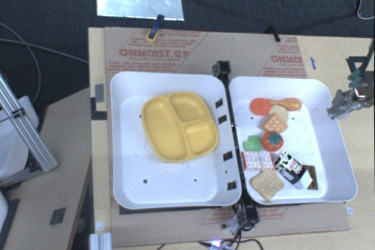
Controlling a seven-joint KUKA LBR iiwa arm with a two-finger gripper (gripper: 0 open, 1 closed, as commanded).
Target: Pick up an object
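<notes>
Your tool (341, 106), grip state indeterminable, hung beside the right bin (328, 126); toys (270, 140) crowded well left of it invited a misgrasp.

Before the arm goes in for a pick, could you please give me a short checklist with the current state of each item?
1. Gripper outside the right bin, at its right rim: ok.
2. Fingers open: cannot tell.
3. Toys present in right bin: ok.
4. Toys spaced for a clean grasp: not ok; tomato, waffle and green piece crowd together.
5. Yellow tray in left bin, out of the way: ok.
</notes>
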